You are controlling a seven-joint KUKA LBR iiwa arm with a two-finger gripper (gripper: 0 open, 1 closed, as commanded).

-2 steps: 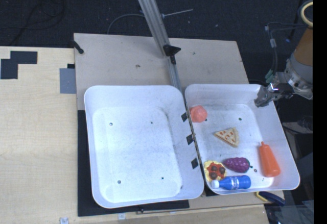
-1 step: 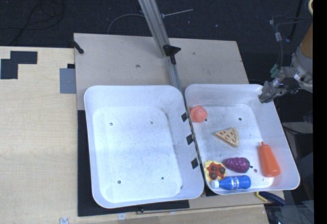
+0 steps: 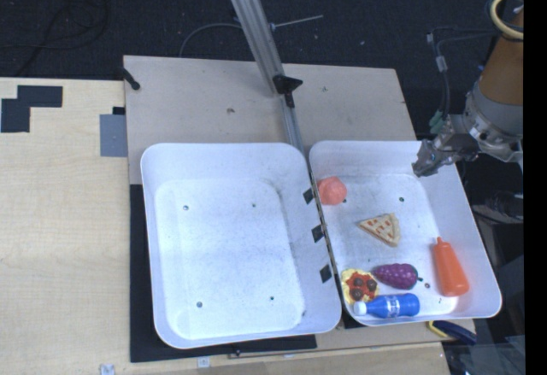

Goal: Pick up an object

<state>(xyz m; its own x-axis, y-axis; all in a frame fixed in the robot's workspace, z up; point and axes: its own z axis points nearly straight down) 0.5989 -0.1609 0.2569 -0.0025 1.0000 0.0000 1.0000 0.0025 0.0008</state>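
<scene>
The right bin [image 3: 410, 161] holds several toys: a pink-red ball [image 3: 332, 190] by its left wall, a pizza slice [image 3: 381, 228] in the middle, an orange bottle [image 3: 448, 267] at the right, a purple grape bunch [image 3: 397, 275], a yellow-and-red piece [image 3: 359, 285] and a blue bottle [image 3: 391, 307] along the front. My gripper [image 3: 425, 165] hangs over the bin's far right corner, well apart from every toy. Nothing shows between its fingers.
The left bin [image 3: 162, 194] sits beside the right one, with black clips on the shared wall. A slanted aluminium bar [image 3: 261, 32] rises behind the bins. Light wooden board lies to the left.
</scene>
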